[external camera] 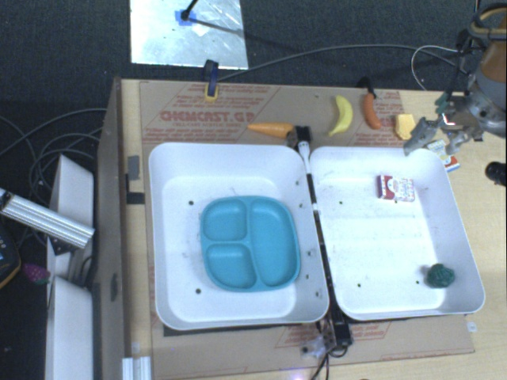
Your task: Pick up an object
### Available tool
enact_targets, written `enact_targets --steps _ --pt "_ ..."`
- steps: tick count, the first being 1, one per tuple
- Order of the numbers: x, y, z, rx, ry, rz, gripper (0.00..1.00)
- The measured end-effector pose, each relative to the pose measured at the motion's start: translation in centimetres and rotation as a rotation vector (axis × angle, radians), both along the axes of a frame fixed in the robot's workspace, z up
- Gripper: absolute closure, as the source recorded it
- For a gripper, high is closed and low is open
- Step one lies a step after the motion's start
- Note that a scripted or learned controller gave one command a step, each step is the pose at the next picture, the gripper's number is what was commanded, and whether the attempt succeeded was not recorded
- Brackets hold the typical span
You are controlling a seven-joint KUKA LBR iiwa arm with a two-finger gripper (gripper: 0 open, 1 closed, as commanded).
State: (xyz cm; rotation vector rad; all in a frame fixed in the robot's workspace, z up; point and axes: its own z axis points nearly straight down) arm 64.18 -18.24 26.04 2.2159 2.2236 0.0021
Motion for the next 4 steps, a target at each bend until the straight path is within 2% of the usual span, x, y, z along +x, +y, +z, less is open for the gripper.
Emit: enact_targets --steps 1,2,3,4 --pt "-3.8 -2.4 -13.3 0.001 0.006 -0.003 0.0" --pt "-6.7 0.3 -6.4 0.0 -0.002 0.0 0.0" --pt "-5.8 4.3 -6.7 0.002 0.001 0.002 0.0" --pt "-3.5 0.1 -8.6 -0.001 0.001 -0.003 0.0"
